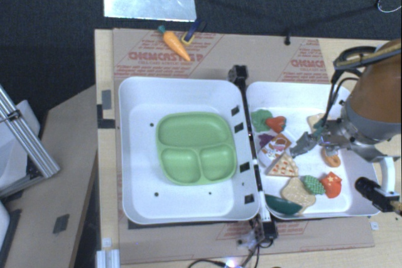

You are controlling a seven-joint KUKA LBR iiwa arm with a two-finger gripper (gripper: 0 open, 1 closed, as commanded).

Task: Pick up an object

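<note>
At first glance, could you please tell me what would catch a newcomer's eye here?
The green divided tray sitting alone in the left bin stands out first. Next comes the bright clutter of toy food in the right bin, with the gripper low over it. A toy carrot lies on the bench behind the bins.

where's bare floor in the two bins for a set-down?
Left white bin: bare floor rings the green three-compartment tray, widest toward the back wall. Right white bin: bare strip along its back wall; crowded with toy food from the pizza slice forward, gripper there.
</note>
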